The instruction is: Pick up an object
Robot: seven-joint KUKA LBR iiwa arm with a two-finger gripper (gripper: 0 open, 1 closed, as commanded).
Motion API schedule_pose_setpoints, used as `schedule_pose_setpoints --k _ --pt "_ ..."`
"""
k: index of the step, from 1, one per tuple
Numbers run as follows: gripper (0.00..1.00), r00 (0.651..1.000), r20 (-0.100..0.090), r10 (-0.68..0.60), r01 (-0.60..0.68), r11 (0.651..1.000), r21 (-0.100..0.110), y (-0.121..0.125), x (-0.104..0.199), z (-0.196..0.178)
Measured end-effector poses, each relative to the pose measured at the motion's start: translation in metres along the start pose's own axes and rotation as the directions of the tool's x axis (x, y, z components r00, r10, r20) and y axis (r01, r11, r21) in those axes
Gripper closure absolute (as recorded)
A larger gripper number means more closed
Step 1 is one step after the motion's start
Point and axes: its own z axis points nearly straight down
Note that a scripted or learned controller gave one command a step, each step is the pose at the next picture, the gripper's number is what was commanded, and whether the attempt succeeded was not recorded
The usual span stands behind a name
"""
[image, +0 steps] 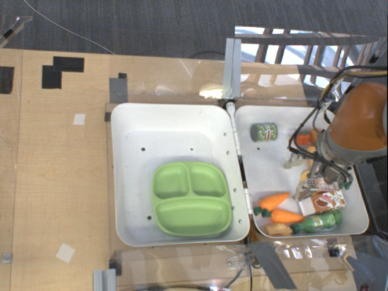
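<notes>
The right bin [270, 162] holds a green can [264, 131] lying near its far left. Along its near side lie two orange carrots [274, 201] [286, 216], a green bottle [318, 221], a small red-and-white carton [324, 202] and a tan lump [277, 228]. A small orange item [306, 137] peeks out beside the arm. My gripper [298, 177] hangs low over the middle right of this bin, just above the carton and carrots. It is open, with nothing between its fingers.
The left bin [133, 132] holds a green divided plate [191, 199] toward its near side. A metal post [232, 68] stands behind the seam between the bins. The arm's orange band [362, 117] and cables overhang the right bin's far right.
</notes>
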Motion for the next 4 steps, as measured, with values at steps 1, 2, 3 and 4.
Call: schedule_pose_setpoints --k 1,2,3,4 --pt "0.00 0.999 -0.004 0.046 -0.046 0.999 -0.002 -0.032 -0.088 0.004" --pt "0.00 0.996 0.000 -0.091 0.091 0.996 -0.001 -0.026 -0.047 0.002" --pt "0.00 0.997 0.001 -0.081 0.081 0.997 0.000 -0.010 0.002 0.000" --pt "0.00 0.999 0.006 -0.031 0.031 1.000 0.002 -0.017 0.055 -0.001"
